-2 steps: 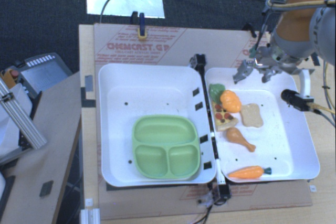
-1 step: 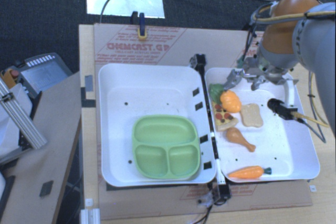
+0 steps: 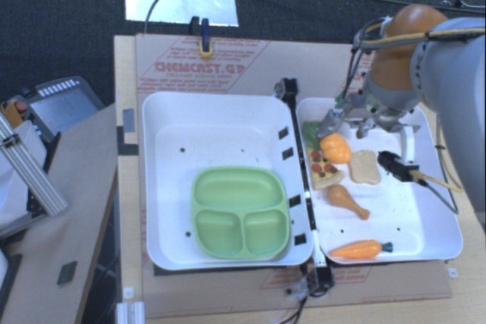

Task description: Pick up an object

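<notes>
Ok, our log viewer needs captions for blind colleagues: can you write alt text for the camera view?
The grey arm's gripper hangs over the right bin, just above an orange toy fruit, with a pizza slice, bread slice, drumstick and carrot nearby. The left bin holds a green divided plate.

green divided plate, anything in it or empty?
Empty. The green plate lies flat in the left bin, all three compartments bare.

Green tray, white bins, orange carrot w/ green tip.
</notes>
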Controlling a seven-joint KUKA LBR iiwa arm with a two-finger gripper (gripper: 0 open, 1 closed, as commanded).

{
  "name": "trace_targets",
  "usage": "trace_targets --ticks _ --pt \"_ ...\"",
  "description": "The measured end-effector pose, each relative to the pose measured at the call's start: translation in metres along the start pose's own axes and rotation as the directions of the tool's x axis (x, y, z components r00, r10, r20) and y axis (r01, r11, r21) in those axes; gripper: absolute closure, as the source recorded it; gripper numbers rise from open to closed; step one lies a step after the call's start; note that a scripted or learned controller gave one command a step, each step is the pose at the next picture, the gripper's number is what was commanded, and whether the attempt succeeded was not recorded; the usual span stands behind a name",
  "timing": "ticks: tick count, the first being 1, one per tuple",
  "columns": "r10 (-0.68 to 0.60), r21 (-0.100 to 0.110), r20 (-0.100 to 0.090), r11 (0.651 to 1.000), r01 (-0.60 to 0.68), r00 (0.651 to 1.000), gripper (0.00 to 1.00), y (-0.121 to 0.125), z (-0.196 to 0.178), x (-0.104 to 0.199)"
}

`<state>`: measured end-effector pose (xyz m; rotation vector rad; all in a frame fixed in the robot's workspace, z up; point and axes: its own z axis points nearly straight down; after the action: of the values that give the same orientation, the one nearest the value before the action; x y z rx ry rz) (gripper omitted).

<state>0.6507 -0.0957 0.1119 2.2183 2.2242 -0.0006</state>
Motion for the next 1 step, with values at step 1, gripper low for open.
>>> trace_targets --ticks 1 --pt "-0.001 -0.005 0.000 1.000 0.001 1.000 1.00 0.0013 -0.0132 0.0000"
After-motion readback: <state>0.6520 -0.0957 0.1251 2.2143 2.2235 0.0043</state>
